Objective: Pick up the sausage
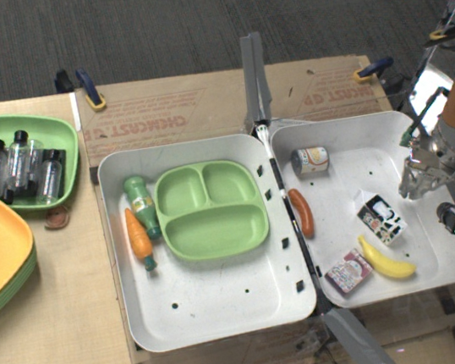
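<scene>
The sausage point(302, 209) is a short reddish-brown link lying lengthwise along the left wall of the right bin point(337, 141). My gripper point(418, 181) hangs over the right side of that same bin, well to the right of the sausage and not touching it. Nothing shows between its metal fingers point(411, 184). The arm's orange band sits at the view's right edge.
In the right bin lie a small can point(311, 160), a black-and-white box point(381, 219), a banana point(386, 260) and a pink packet point(348, 273). The left bin point(221, 306) holds a green divided plate point(211, 208), a carrot point(139, 237) and a green bottle point(140, 204).
</scene>
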{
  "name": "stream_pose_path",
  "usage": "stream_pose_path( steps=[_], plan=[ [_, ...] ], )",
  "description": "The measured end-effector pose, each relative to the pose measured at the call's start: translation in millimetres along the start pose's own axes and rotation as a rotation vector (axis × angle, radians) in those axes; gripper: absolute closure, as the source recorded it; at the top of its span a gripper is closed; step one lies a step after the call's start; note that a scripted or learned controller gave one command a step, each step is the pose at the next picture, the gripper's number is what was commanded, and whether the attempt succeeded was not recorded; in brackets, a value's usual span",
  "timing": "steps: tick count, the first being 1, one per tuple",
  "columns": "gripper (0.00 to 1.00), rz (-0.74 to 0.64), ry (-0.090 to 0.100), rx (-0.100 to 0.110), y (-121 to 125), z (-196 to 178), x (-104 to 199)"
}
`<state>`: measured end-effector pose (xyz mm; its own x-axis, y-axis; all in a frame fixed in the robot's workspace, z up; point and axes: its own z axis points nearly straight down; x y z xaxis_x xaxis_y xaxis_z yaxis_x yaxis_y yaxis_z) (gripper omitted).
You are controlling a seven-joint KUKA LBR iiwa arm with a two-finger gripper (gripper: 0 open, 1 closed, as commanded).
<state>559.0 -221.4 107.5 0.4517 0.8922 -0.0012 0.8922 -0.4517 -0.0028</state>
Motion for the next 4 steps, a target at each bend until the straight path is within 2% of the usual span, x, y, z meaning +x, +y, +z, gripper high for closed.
stream_pose_path(
  steps=[4],
  plan=[
    [1.00,-0.011,-0.005,0.008,-1.1,-32.7,-1.8]
  ],
)
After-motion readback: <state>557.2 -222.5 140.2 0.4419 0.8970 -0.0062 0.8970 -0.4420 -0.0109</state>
